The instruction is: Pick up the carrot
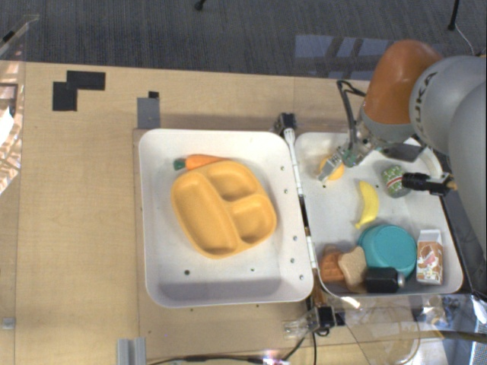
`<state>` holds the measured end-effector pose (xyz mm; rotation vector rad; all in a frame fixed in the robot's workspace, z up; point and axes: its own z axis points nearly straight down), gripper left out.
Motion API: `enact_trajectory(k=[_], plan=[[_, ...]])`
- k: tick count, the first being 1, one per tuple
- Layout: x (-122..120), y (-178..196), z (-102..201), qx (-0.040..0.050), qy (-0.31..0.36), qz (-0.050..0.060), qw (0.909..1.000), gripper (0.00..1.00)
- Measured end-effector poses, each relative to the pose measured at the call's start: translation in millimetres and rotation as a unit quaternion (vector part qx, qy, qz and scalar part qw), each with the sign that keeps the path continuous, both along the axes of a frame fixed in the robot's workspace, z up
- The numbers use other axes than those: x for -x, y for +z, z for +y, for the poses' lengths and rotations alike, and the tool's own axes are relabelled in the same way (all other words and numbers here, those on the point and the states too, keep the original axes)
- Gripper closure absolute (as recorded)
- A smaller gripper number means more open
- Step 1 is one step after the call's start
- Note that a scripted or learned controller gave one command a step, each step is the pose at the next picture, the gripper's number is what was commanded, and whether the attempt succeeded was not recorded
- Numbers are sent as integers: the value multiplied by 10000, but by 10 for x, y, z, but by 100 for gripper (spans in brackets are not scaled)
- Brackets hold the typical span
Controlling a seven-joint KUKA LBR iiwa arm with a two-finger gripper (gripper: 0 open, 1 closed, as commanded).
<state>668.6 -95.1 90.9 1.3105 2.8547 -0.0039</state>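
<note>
The carrot (202,160), one only, lies in the left bin (156,226) against the far edge of the single yellow divided tray (222,207). The gripper (340,160) hangs over the right bin (327,204), well apart from the carrot; whether it is apart or together I cannot tell. That bin holds one banana (367,204), one teal bowl (389,251), one small carton (430,257) with unreadable print, and bread slices (346,268).
</note>
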Motion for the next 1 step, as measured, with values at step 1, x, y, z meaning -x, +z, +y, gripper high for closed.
enact_trajectory(k=[1], plan=[[2,1013,1089,-45,-799,-101,9967,100]])
